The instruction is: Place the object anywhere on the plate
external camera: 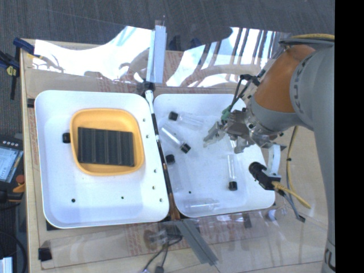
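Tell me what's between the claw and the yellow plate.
In the camera view, two clear black-capped tubes on the right bin's floor, then the adjoining bin rims, separate the claw from the yellow plate.

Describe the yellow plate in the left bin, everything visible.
The plate is a yellow-orange, rounded-rectangle dish, plastic by its look, with a raised rim. A dark ribbed rectangular insert fills its centre. It lies flat in the left bin, slightly up from the middle. A small black piece sits at its left rim. Nothing else touches it.
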`<act>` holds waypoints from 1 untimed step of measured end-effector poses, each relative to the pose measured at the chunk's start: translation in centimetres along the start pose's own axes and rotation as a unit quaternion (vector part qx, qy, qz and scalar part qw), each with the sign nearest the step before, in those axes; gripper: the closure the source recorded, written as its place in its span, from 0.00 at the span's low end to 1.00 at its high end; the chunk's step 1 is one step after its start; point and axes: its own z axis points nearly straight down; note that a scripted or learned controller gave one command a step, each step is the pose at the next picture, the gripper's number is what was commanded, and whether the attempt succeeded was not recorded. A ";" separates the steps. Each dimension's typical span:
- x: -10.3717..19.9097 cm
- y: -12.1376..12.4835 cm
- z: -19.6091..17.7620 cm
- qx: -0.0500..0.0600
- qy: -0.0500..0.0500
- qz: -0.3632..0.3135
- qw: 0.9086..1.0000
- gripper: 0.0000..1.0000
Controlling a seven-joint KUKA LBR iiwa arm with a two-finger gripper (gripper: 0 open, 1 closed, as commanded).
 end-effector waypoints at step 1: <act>10.0 -0.7 0.3 0.001 -0.001 -0.160 0.987 0.00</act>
